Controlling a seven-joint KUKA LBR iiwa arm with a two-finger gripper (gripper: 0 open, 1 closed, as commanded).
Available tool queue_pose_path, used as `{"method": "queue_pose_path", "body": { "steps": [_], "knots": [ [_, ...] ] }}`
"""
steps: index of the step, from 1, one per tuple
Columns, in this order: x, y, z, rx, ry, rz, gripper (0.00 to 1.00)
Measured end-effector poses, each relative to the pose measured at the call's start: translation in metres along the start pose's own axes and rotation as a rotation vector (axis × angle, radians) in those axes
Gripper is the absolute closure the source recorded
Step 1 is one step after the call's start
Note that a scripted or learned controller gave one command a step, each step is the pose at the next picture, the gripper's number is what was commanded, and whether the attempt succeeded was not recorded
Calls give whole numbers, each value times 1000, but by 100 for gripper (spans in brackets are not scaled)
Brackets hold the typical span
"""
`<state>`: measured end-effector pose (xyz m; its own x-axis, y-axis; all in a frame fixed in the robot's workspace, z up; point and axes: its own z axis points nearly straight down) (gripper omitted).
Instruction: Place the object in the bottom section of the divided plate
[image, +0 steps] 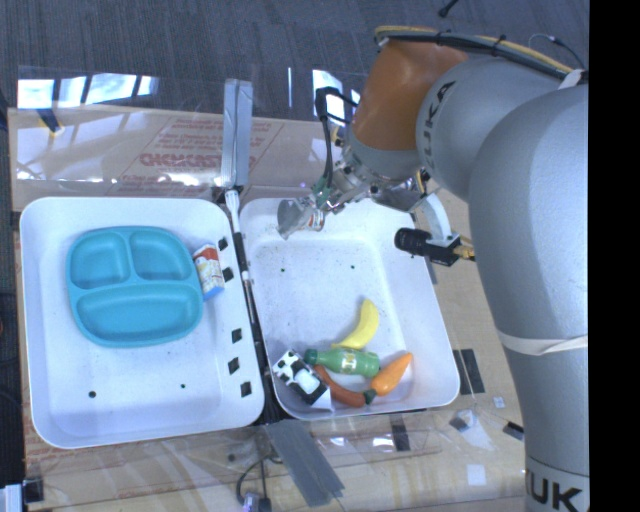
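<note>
Camera view, slanted down on the tabletop. Two white bins side by side. Left bin (60, 400) carries the blue divided plate (133, 283): two small sections toward the far side, one wide section nearest the camera, which I take as the bottom one. All three look bare. A small red-and-white carton (208, 270) lies just beside the plate's right rim, touching or nearly so.

Right bin (420, 330) has its toys bunched at the near edge: banana (363, 325), green bottle (345, 361), carrot (394, 371), a reddish sausage-like piece (343, 393), and a black-and-white toy (292, 369), cow-patterned perhaps.

The arm (520, 200) comes in from the right; the hand (298, 214) hangs over the far left corner of the right bin, well apart from the pile. Released or clenched, I cannot tell. Nothing visibly in it.

The task names no object. Judged candidates: the carton nearest the plate, or one of the toys. All look light, hard, smooth plastic, likely slippery. The banana would be best pinched across its middle; the carton across its flat sides.

Hard to read: the hand's tip blurs into cables and bin rim; the pile overlaps, so the sausage piece and cow toy are partly covered.
</note>
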<state>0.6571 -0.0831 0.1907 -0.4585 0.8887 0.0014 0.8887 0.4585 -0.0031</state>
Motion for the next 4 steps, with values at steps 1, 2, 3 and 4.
{"method": "queue_pose_path", "body": {
  "steps": [1,2,3,4],
  "knots": [
    [-20,-10,-36,-1,-1,-114,100],
    [33,17,-45,1,1,-312,100],
    [110,50,0,2,0,-208,100],
    [225,31,48,4,1,-287,100]
  ]
}}
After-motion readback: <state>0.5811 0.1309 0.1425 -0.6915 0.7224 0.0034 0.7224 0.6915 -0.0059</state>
